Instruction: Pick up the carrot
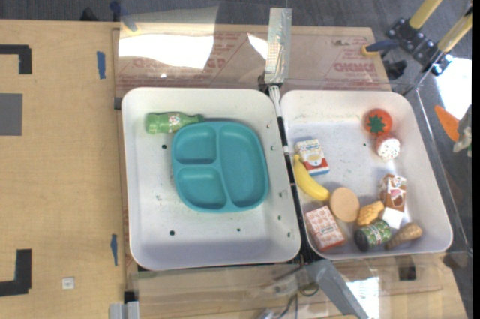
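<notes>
Orange carrot-like piece (448,122) sits at the right edge, beyond the right bin (429,160); too cropped to confirm. Claw state cannot be told. Left bin (142,182) holds a teal plate (220,164).

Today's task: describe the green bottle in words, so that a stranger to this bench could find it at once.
Start at the left white bin, where a teal divided plate takes up the middle. Look along the plate's far edge toward the bin's far left corner: the green bottle lies there on its side. It is the only green thing in that bin and the only loose item beside the plate.
</notes>
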You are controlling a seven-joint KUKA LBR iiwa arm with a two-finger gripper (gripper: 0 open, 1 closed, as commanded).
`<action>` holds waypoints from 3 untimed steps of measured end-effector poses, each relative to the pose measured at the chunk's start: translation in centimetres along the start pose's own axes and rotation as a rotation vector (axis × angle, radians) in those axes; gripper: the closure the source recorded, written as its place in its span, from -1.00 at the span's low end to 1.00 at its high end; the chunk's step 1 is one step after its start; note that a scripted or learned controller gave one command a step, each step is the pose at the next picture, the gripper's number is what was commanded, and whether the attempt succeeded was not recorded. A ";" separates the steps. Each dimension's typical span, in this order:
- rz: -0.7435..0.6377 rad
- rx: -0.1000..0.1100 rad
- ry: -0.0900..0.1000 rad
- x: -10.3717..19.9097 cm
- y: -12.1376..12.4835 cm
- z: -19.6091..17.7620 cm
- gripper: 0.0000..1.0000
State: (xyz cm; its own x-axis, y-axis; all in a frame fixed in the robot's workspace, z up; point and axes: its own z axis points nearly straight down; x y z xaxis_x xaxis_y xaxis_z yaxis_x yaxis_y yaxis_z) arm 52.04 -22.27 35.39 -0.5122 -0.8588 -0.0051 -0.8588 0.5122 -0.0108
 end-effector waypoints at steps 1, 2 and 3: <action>-0.200 -0.014 0.000 1.8 3.1 9.2 1.00; -0.496 -0.002 0.000 1.9 3.1 -0.9 1.00; -0.865 -0.018 -0.006 2.0 3.6 9.1 1.00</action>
State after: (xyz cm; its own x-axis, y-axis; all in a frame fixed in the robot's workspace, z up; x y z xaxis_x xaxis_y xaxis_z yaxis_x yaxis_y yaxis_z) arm 47.99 -22.17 26.21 0.3215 -0.9469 -0.0076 -0.9469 -0.3216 0.0021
